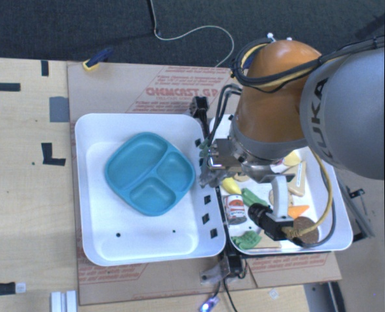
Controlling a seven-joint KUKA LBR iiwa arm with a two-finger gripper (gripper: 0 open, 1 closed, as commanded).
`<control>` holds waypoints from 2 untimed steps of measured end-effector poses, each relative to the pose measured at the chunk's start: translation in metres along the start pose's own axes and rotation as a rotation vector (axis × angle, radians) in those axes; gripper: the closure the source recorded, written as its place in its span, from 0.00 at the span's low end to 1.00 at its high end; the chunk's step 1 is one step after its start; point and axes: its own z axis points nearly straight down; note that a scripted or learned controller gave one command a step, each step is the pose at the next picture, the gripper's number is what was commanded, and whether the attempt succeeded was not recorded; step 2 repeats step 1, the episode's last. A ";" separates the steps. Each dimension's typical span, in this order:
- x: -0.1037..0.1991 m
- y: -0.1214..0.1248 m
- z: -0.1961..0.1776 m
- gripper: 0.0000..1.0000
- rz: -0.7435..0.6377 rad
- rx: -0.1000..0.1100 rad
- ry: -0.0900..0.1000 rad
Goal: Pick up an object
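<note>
"kuka" runs down the grey arm [348, 103]; red print on the cardboard sheet [140, 90] is unreadable

I see two bins side by side on a cardboard sheet [173, 93] that lies on the bench [23, 194]. The left bin [88, 239] holds a divided plate [150, 173], set toward its rear and right. The right bin [335, 239] holds a crowd of small things: a can [236, 210] near its left wall, a leafy piece [248, 240] in front of the can, a round lump [305, 229] at the front right. The arm [290, 103] hangs over the rear of the right bin, reaching in from the right. Behind the sheet, a cable [192, 34] lies on the mat [69, 12], and a clip [96, 58] sits at the sheet's rear left corner.
</note>
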 end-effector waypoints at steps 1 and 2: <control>-0.032 0.001 -0.119 1.00 0.010 -0.014 -0.001; -0.032 0.001 -0.119 1.00 0.010 -0.014 -0.001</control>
